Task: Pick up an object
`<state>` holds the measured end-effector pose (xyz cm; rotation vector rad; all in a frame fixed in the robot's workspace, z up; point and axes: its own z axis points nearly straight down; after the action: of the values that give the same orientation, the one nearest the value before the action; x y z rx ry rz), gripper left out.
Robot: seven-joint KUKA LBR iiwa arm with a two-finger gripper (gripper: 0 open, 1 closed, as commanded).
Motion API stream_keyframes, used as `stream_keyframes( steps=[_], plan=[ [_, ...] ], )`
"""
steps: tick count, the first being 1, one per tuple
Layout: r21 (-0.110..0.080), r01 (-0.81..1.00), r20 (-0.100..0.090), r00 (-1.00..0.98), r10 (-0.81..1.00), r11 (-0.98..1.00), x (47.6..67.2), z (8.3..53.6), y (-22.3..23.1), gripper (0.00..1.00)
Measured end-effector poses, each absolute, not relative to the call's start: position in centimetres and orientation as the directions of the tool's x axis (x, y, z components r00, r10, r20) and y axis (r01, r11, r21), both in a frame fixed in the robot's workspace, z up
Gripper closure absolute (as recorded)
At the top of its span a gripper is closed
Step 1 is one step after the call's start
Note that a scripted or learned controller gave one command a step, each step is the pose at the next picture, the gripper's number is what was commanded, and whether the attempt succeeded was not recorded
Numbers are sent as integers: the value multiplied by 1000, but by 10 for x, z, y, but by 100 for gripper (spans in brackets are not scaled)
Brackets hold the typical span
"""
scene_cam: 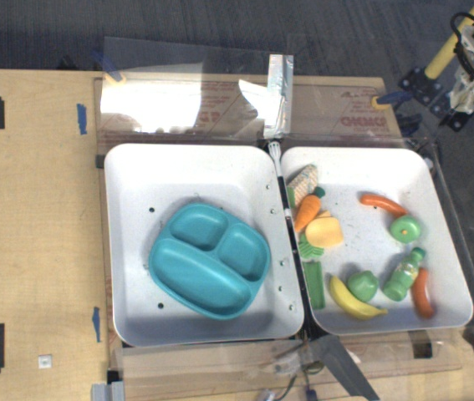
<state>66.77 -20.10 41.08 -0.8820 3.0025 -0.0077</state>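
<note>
The right bin [362,167] holds several toy foods. An orange carrot [307,210] lies against the bin's left wall, below a pale striped piece [302,178] and beside a yellow-orange lump [324,231]. A long green stick [313,282] lies below them. Near the front are a yellow banana [350,301], a round green fruit [363,285], a green bottle [401,277] and a red-orange sausage [422,294]. A red-orange pepper [381,201] and a green ball [405,228] sit towards the right side.
The left bin [136,174] bears a teal divided plate [210,260]. Clear plastic sheeting [195,98] and a cardboard panel stand behind the bins. Yellow and black hardware with cables [466,53] sits at the top right, off the bench.
</note>
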Motion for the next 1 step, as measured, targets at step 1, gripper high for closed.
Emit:
stream_keyframes(
  steps=[1],
  plan=[
    [-9, -763, -8, -646, -764, 646, 668, 417, -222, 100]
  ],
)
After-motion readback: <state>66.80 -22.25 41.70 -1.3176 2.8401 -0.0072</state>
